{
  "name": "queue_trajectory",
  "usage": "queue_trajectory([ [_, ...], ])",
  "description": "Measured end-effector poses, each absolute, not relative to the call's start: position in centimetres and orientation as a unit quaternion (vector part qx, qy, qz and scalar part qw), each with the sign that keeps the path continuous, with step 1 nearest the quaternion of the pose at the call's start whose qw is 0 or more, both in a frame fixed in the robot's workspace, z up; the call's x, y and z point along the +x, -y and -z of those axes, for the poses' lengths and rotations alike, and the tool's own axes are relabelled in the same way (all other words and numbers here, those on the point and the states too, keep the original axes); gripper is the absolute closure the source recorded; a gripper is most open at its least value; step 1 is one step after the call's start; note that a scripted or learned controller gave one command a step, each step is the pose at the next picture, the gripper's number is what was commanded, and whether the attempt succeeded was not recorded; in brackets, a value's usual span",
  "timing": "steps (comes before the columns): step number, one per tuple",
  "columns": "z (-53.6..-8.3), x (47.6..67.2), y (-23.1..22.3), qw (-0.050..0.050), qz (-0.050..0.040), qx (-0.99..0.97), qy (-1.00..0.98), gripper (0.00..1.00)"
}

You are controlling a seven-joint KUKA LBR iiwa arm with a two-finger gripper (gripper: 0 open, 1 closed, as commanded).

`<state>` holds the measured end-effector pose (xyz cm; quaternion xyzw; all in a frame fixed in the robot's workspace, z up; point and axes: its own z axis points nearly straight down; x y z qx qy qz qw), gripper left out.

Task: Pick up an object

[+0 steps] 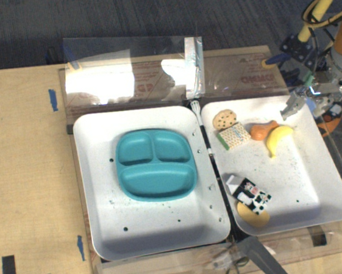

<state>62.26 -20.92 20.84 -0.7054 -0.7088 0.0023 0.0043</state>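
My gripper hangs over the far right corner of the right bin, open with nothing between its fingers. The nearest objects lie just to its left: a yellow banana and an orange fruit-like piece touching it. Further left lie a checkered block and a round cookie. Near the bin's front are a black-and-white object and a tan disc partly under it.
The left bin holds a teal divided plate. A clear plastic sheet stands behind the bins. Cables and the arm crowd the upper right. The right bin's floor at right of the objects is bare.
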Motion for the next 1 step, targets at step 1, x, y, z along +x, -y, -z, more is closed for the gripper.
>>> queue_trajectory([
  [1, -9.86, 62.63, 20.04, 0.008, -0.0046, -0.739, 0.673, 0.0],
])
